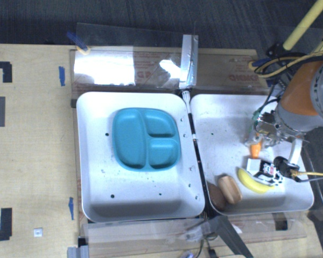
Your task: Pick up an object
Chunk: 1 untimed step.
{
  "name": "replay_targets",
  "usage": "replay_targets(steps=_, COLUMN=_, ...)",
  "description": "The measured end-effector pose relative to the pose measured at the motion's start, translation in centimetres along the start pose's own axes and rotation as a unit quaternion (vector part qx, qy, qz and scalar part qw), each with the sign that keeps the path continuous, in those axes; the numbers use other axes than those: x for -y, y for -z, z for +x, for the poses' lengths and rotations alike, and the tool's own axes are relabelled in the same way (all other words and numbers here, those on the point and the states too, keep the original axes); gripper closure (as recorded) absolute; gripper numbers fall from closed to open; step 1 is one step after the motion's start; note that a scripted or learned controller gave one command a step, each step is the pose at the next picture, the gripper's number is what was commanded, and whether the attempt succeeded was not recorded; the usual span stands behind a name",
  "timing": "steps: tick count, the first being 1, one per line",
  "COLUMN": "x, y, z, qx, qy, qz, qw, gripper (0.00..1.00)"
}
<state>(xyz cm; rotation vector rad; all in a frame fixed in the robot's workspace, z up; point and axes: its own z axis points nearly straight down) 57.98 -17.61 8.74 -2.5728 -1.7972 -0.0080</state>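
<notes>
The banana (254,181) is the clearest candidate I can see for a pick: it lies in the right bin (220,122), near the front right corner, curved with its ends turned up toward the far side. Just left of it, against the near wall of that bin, sits a brown rounded object (229,189) that looks like a small bread roll or potato, with a darker brown lump touching it on the left. A small white item with dark and red markings (266,170) rests right at the banana's far side, and a little orange piece (255,150) lies just beyond that.

From my seat, the arm (307,93) comes in from the right, grey with its orange band, and the tool (269,144) hangs over the right half of the right bin, above the orange piece and the white item. Cables and brackets clutter that spot, so I cannot tell how its grasping parts are set or whether anything sits between them.

The left bin (97,192) holds a blue divided plate (147,138), three compartments up, lying flat in the middle. Both bins sit side by side on the counter (27,144), touching along their shared edge.
</notes>
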Motion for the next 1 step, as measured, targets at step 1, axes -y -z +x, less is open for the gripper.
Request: replay_targets(steps=1, x=-1.86, y=11.16, z=6.58, qx=0.001, qy=0.010, qz=-0.006, qw=0.9999, gripper=1.00)
